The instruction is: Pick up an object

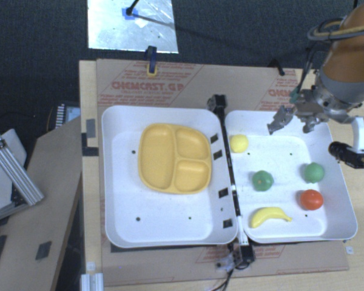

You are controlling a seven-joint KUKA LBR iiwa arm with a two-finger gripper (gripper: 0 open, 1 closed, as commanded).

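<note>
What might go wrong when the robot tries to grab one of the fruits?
The gripper hangs above the right bin's far edge, apart from every fruit, so it may close on nothing. The yellow ball and two green balls look round and might roll away. The banana lies flat, probably hard to pinch.

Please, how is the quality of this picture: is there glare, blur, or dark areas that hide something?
In the camera view, glare washes out the silver sheet at the top; the gripper is soft and blurred; the fruit in the right bin cast only faint shadows; the floor around the bench is dark, with little detail.
</note>
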